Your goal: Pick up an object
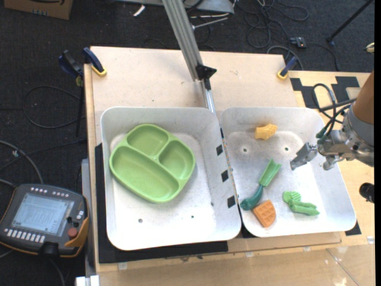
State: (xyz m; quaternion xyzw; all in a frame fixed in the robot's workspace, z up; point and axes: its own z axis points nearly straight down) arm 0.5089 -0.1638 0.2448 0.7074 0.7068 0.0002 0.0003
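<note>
The right white bin (pixel 333 216) holds several small toys. A yellow piece (pixel 265 131) lies near its back, a long green piece (pixel 262 185) stretches across the middle, an orange wedge (pixel 265 213) rests at the front, and a small green piece (pixel 299 202) lies right of it. My gripper (pixel 314 155) hangs over the right part of this bin, above and right of the long green piece, with nothing between its fingers. The fingers look spread apart.
The left white bin (pixel 119 228) bears a green divided plate (pixel 153 161). A metal pole (pixel 186 31) slants down to the wall between the bins. A teach pendant (pixel 41 216) lies off the bench at the lower left. Clamps sit at the board's back corners.
</note>
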